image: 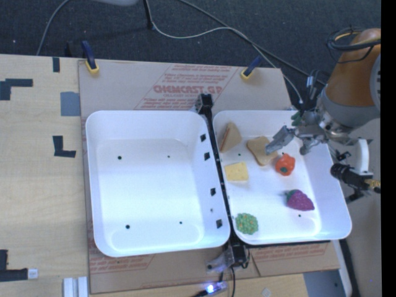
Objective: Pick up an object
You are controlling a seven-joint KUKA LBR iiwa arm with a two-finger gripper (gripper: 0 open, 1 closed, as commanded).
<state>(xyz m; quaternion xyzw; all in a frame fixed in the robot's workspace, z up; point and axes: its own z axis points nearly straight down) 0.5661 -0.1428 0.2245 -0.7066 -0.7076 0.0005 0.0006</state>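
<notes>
Spreading across the pale wooden counter (37, 184) is a brown cardboard sheet (185, 88) printed with red lettering, held at its far edge by two yellow-and-blue clamps (91, 64). On this sheet sit two shallow white plastic bins side by side. The left white bin (99, 166) shows a bare floor with a few small dark dots. A row of black clips (213, 166) runs along the seam where the two bins meet.

The right white bin (328, 228) carries the objects. Near its far-left corner, just beside the seam, leans a tan wedge of toy bread (229, 136). Nearer the front, a flat yellow square block (236, 172) lies close to the seam. By the bin's near edge rests a round green bumpy ball (247, 223). Toward the middle of the far half lies a tan rounded toy piece (258, 150). Just to its right sits a small orange-red toy pepper with a green stem (284, 164), and nearer the front-right corner lies a purple toy bunch of grapes (299, 200).

The grey claw (291, 140) hangs over the far-right part of this bin, one grey finger slanting down over the tan rounded piece, the pepper just below it. I cannot tell how far it is spread, and nothing shows between its tips. Behind it rises the grey arm with its orange band (352, 67), above the bin's right edge.
</notes>
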